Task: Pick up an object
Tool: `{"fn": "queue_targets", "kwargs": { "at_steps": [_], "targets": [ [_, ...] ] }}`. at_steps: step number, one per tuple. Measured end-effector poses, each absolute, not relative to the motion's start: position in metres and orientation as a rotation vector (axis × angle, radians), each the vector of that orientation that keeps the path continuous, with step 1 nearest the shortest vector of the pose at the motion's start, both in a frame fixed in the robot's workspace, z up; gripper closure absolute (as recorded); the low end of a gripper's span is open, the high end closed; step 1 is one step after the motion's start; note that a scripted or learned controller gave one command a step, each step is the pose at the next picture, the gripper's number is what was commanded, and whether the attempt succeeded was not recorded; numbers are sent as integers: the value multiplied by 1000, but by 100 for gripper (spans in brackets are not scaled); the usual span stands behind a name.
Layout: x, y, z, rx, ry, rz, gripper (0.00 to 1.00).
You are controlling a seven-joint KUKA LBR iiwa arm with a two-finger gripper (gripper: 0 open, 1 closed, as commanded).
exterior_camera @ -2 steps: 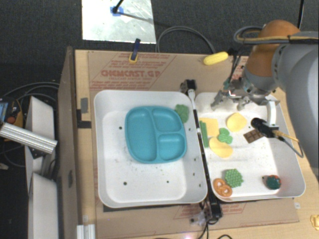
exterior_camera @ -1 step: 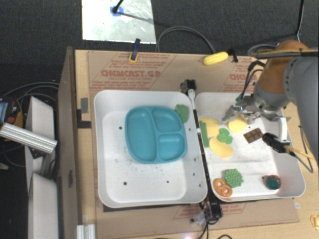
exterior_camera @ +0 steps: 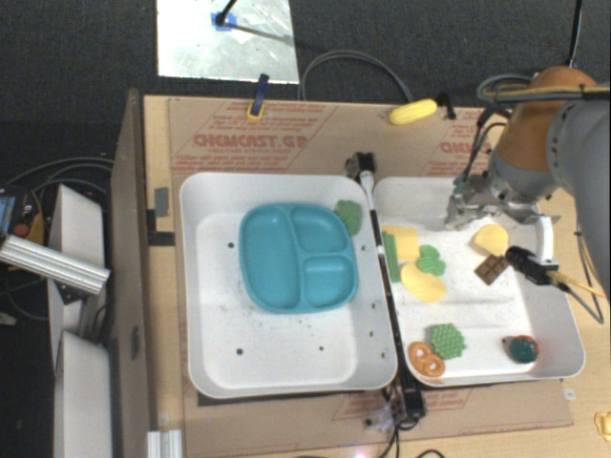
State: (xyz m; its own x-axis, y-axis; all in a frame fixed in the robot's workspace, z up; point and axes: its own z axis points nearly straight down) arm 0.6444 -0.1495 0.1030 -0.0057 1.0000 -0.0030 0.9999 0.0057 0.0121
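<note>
My gripper [exterior_camera: 458, 208] hangs low over the back of the right bin [exterior_camera: 563, 337], above bare white floor. Nothing shows between its tips. Just to its right lies a yellow wedge [exterior_camera: 492, 238], with a brown block [exterior_camera: 492, 270] below that. Toward the bin's left side lie a yellow slab [exterior_camera: 403, 242], a green strip [exterior_camera: 389, 256], a green leafy piece [exterior_camera: 430, 260] and a yellow oval [exterior_camera: 423, 282]. Along the front lie a green broccoli-like piece [exterior_camera: 446, 340], an orange pretzel [exterior_camera: 426, 359] and a dark teal and red piece [exterior_camera: 521, 349].
The left bin [exterior_camera: 215, 351] holds a blue divided tray [exterior_camera: 296, 256] and a green piece [exterior_camera: 349, 216] at the tray's back right corner. A yellow banana-shaped thing [exterior_camera: 412, 113] rests on the cardboard behind the bins. The divider between the bins runs just left of the gripper.
</note>
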Motion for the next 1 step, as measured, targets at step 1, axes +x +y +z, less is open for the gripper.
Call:
{"fn": "queue_targets", "kwargs": {
  "at_steps": [1],
  "targets": [
    [652,-207,167,2216,2212,4,100]
  ]
}}
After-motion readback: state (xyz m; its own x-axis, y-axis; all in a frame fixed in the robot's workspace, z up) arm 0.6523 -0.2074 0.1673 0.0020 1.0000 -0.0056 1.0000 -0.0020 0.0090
